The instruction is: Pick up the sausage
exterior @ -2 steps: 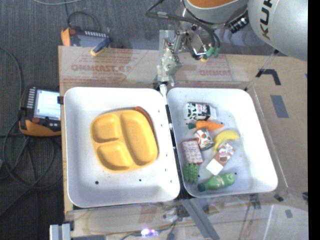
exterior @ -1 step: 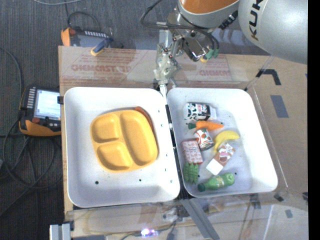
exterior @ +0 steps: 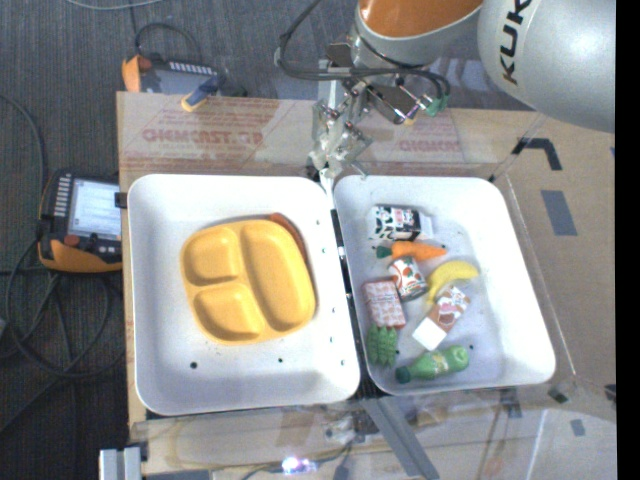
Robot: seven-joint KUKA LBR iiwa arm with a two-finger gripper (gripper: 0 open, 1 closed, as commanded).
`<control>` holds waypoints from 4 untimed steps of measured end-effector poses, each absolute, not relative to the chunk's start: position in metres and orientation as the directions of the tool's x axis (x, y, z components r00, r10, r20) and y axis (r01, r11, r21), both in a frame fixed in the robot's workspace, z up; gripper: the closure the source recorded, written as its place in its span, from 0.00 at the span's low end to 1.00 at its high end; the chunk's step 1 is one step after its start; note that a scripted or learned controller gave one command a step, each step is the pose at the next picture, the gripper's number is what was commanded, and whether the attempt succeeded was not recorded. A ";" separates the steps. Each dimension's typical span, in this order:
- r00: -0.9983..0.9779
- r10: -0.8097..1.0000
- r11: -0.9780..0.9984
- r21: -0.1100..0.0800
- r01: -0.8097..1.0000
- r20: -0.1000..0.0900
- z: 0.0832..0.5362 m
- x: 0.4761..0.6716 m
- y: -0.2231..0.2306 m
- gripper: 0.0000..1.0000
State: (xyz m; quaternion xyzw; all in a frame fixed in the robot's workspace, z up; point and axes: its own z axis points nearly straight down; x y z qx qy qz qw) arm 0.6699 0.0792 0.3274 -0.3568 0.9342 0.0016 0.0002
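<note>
— Where's the sausage?
— In the left bin; just a reddish-brown sliver shows, tucked against the far right rim of the yellow plate, near the bin's far right corner.
— And the gripper?
— Over the far edge of the bench, where the two bins meet; it's near the sausage but apart from it, a little beyond and to the right; whether it's open or closed, I cannot tell.

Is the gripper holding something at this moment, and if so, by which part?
Nothing shows in the gripper. It hovers over the top edge between the two bins, apart from the toys in the right bin.
</note>
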 end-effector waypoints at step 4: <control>0.715 -0.699 -0.715 -0.002 -0.699 -0.010 0.373 0.670 0.136 1.00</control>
